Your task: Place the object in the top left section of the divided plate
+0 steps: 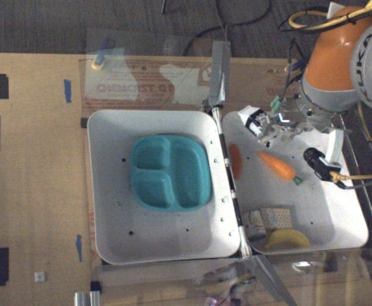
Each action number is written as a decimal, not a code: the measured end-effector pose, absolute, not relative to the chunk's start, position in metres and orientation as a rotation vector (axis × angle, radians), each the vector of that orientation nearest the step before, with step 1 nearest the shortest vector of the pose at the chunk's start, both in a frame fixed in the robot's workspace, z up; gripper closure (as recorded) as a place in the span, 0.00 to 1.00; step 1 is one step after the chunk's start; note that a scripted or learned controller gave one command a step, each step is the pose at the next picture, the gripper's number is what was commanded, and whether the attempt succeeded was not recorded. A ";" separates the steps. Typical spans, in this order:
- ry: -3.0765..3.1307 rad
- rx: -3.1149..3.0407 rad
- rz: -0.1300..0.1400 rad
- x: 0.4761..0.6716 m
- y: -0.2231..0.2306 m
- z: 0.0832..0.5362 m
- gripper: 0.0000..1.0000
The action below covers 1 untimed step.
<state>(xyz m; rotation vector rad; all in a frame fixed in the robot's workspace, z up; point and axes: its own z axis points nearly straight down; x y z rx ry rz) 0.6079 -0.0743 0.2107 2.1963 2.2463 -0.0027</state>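
On the desk (32,190) two white bins sat side by side. The left bin (109,228) held a teal divided plate (171,171), which lay flat near the bin's middle with nothing in any of its sections. The right bin (345,222) held the loose things: a carrot (279,167) lay at a slant near the middle, its green end pointing toward the lower right, and a reddish sausage-like piece (235,160) lay against the left wall beside the divider. Near the front edge a banana (287,238) rested close to the wall, with a small patterned packet (269,219) just behind it. The grey and orange arm (339,56) reached in over the back of the right bin, and the pincer (276,127) hung there above and just behind the carrot, apart from it. From where I stood I could not tell how the pincer was set; the metal parts blurred together.
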 end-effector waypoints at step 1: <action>2.329 2.111 -0.001 0.594 -0.002 0.226 1.00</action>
